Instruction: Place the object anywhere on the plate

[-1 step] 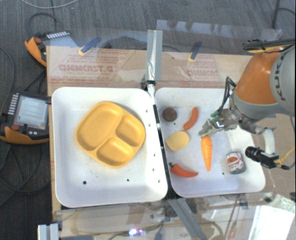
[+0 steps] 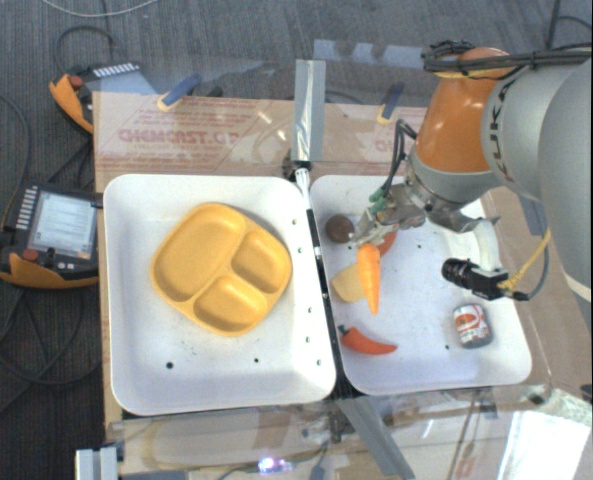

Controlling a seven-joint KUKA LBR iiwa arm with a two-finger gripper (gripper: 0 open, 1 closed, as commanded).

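Observation:
A yellow plate [image 2: 222, 267] with three compartments lies in the left bin [image 2: 136, 368]. An orange carrot [image 2: 370, 280] lies lengthwise in the right bin [image 2: 426, 363], near its left wall. My gripper [image 2: 374, 232] hangs right over the carrot's upper end, and the wrist hides where they meet. I cannot tell whether it touches the carrot. A bit of red-orange shows beside the gripper tip.
The right bin also holds a brown ball [image 2: 338, 229], a pale rounded piece [image 2: 347, 284] beside the carrot, a red pepper [image 2: 368, 342] and a small can [image 2: 471, 325]. A black cable plug [image 2: 471, 273] hangs off the arm. A divider rail [image 2: 316, 258] separates the bins.

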